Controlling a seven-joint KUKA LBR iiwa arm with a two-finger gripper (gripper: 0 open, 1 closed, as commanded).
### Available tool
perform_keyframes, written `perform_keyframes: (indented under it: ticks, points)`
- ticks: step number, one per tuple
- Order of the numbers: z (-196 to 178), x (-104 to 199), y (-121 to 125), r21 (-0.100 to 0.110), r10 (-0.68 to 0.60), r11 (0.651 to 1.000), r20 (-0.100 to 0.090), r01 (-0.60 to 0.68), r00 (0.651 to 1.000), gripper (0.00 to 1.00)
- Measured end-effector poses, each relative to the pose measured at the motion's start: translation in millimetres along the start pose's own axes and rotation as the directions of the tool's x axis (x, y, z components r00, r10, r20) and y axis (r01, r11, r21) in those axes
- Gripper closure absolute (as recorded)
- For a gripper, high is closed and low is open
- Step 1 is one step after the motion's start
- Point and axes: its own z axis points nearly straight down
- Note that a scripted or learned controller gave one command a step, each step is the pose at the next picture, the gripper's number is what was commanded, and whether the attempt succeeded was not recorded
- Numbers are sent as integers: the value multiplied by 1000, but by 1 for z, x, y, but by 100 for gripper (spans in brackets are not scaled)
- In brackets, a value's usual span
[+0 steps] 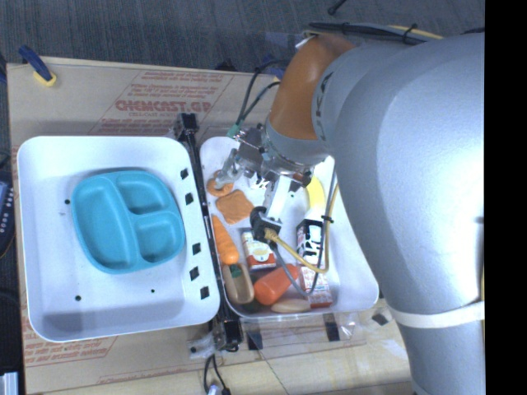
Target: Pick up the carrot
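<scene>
Camera view: the carrot (224,239) is lying in the right bin (352,257), tucked against that bin's left wall about halfway along it. Its long axis is running with the wall, far end to near end, with the top tipping slightly toward the wall. The gripper (229,169) is hanging over the far-left part of the same bin. I honestly can't tell whether it's apart or together, since the metal bits are blurring into the clutter under them. Nothing is showing as held.

So from the gripper, the carrot is sitting toward the bin's near end and roughly in line with it. My guess is the next move is a short slide along the wall toward the near end, then a drop. The grip should be going across the carrot's width, not along its length.

It's crowded in that bin too. A flat orange square thing (235,207) is sitting between gripper and carrot, just beside the carrot's far tip. A small carton (260,255) is crowding the carrot from the bin's middle. The wall on one side and the carton on the other are leaving little room, so I'd bet on a risky grab.
</scene>
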Motion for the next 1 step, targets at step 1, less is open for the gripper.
perform_keyframes:
  ticks: [1]
  points:
    - [-1,13,23,0,-70,998,-2,70,998,0]
